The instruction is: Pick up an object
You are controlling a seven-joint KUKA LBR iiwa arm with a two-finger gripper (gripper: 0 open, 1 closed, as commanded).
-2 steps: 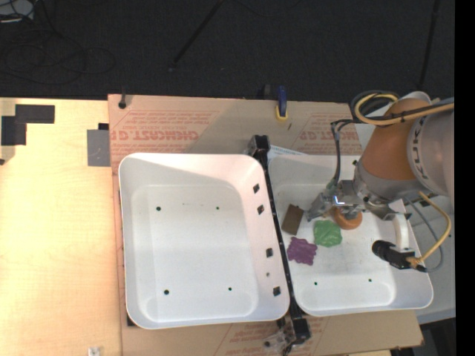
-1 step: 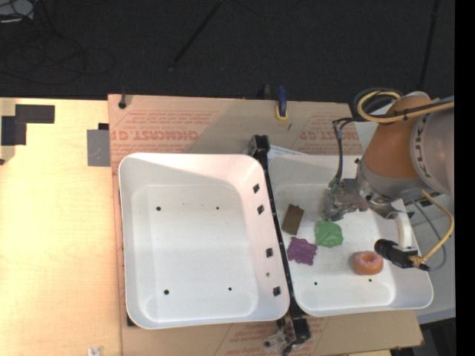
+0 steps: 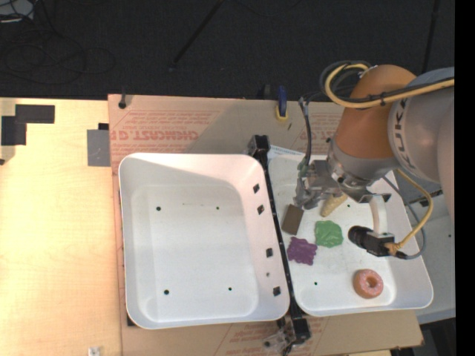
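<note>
Hovering low in right bin (image 3: 415, 291), gripper (image 3: 315, 195) sits just above brown block (image 3: 292, 218); can't tell finger state, wrist hides them. Purple lump (image 3: 301, 250), green lump (image 3: 328, 233), pink donut (image 3: 367, 282) nearby. Risk: block lies close to bin wall, so a finger may snag there & nudge it off.

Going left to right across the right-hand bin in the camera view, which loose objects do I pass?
brown block → purple lump → green lump → pink doughnut
</note>
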